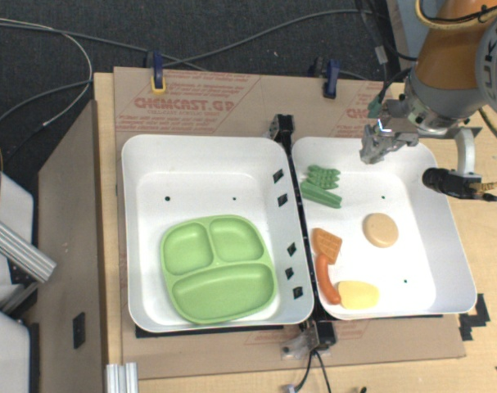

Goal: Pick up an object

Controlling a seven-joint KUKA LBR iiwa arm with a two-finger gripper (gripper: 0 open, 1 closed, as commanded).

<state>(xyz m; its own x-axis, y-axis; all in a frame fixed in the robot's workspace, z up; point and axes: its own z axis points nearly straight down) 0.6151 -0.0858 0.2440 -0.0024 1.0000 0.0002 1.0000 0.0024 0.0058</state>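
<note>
The gripper [381,147] hangs over the far edge of the right bin [440,244], and whether it is released or clenched cannot be told from this view; nothing shows in its grasp. In that bin a green toy [321,186] lies near the divider with its long axis running left to right, a round tan piece [381,230] sits mid-bin, and an orange wedge [327,244], a red-orange stick [326,278] lying lengthwise toward the near wall, and a yellow piece [358,294] cluster at the near left corner. The left bin [150,178] holds a green divided plate [219,268].
</note>
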